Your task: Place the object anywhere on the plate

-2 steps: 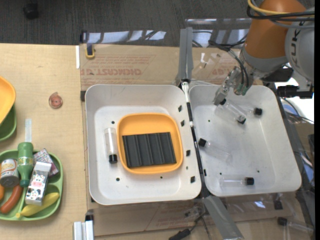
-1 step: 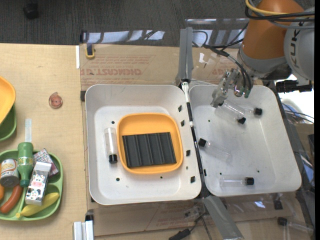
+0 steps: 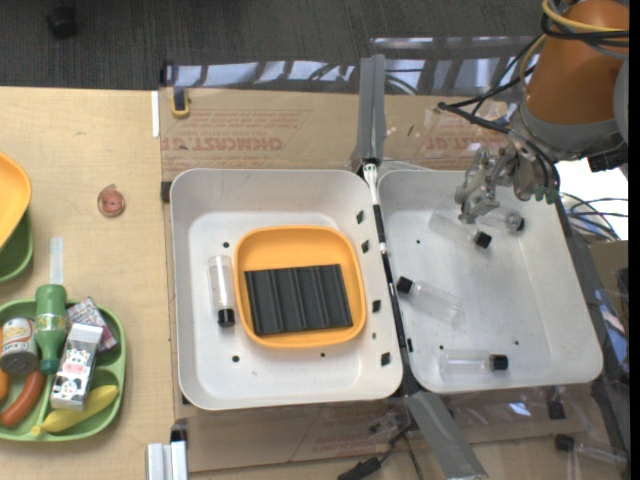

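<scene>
Three clear plastic vials with black caps (image 3: pixel 470 365) in the right white bin (image 3: pixel 560 358), one vial (image 3: pixel 220 288) beside one orange plate (image 3: pixel 300 243), gripper (image 3: pixel 478 196) finger spread indiscernible.

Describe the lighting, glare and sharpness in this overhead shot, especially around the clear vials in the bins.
Camera view: even, soft light with faint shadows; the yellow plate and left bin are sharp. The clear vials in the right bin nearly vanish against the white, showing mostly as black caps. A bright overexposed patch sits behind the gripper, which looks slightly soft, so its fingers are hard to read.
</scene>
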`<action>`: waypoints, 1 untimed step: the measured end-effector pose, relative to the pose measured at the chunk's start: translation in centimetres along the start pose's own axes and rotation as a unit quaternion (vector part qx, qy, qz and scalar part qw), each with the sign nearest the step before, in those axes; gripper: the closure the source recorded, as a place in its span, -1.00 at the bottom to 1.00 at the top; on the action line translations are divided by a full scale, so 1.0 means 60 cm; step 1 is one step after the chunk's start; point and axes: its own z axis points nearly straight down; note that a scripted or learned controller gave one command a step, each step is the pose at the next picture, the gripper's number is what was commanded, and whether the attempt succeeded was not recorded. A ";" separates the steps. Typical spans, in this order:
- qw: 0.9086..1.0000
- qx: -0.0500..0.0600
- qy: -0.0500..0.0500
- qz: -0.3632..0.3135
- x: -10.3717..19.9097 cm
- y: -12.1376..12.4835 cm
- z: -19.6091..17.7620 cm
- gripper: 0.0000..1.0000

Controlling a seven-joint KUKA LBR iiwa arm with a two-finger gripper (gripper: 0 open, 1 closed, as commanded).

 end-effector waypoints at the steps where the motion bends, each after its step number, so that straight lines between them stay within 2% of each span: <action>1: 0.998 0.000 -0.001 -0.062 -0.002 0.043 -0.042 1.00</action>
